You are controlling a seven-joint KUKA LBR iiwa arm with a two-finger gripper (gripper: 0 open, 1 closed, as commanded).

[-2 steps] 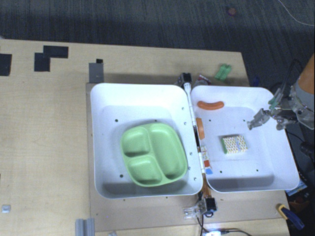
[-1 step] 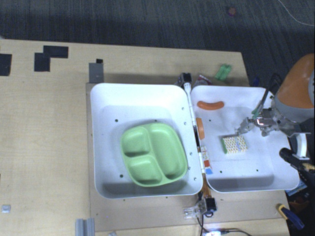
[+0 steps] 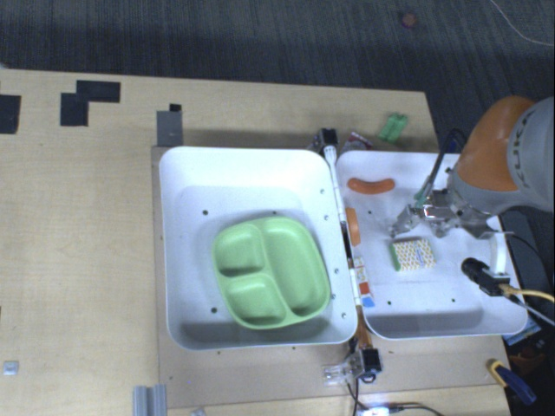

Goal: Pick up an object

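Green three-compartment plastic plate (image 3: 270,271): recorded lying flat in the shallow white bin (image 3: 186,232) on the view's left, toward its near wall.
Second shallow white bin (image 3: 434,319): set just beside the first on the pale wooden tabletop (image 3: 78,258), on the view's right.
Small rectangular pad with a yellow-and-green speckled face (image 3: 413,255): noted lying flat near the middle of the second bin, apart from its walls.
Orange-red sausage-shaped item (image 3: 371,185): noted near the far wall of the same bin, well apart from the pad.
Slim orange item (image 3: 351,226): seen against that bin's left wall; its kind could not be told.
Grey arm with orange band (image 3: 494,146): extended in from the view's right over the second bin.
Hand (image 3: 406,225): positioned just beyond the speckled pad. Whether it was released or clenched could not be told, nor could contact with the pad.
Small bright green item (image 3: 393,127): found on the tabletop beyond the second bin.
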